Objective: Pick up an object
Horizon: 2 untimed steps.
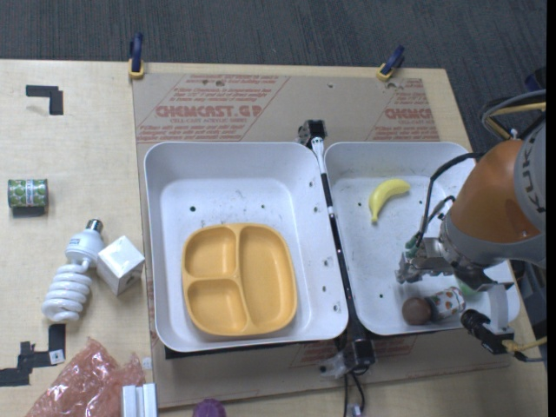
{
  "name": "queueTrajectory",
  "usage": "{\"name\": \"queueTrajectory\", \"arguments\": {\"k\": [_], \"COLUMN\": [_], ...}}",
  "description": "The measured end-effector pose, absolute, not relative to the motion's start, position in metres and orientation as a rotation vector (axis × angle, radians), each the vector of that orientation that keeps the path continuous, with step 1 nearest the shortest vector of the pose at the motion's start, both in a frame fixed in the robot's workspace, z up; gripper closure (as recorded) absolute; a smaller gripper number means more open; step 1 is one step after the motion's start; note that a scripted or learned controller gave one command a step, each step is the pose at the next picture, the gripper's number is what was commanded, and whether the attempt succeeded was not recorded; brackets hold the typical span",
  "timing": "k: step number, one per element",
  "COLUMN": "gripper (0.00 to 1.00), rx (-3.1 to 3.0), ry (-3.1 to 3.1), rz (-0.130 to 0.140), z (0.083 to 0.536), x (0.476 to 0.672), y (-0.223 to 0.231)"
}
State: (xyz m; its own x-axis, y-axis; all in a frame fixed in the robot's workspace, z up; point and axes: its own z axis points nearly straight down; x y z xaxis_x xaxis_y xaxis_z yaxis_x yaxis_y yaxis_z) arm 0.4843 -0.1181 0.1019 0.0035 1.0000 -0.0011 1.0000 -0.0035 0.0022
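Orange-banded arm parked low in the right bin (pixel 356 233), end effector (pixel 417 266) down near the bin floor.

Can't honestly tell what the end effector is doing grip-wise, it's too small and dark against the wrist, and nothing obvious sits inside it. Just below it, toward the bin's near rim, there's a brown roundish object (pixel 417 310) with a pale patterned object (pixel 447 301) right beside it, both tucked close under the arm. Up and a bit left of the end effector lies a yellow banana (pixel 386 195), well apart from it, on the bin floor. Way off to the left, the other bin (pixel 169 198) holds a yellow three-section plate (pixel 240 279). Further left still, on the surface, sit a spiral light bulb (pixel 73 276) and a small white cube (pixel 120 264).
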Motion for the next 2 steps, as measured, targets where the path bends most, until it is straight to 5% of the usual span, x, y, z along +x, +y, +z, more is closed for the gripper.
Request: {"name": "queueTrajectory", "arguments": {"k": [1, 2], "gripper": [1.00, 0.00], "rx": [2.218, 2.218], "ry": [2.223, 2.223], "rz": [0.000, 0.000], "z": [0.0926, 0.0925], "x": [0.5549, 0.5549], "y": [-0.1270, -0.1269]}}
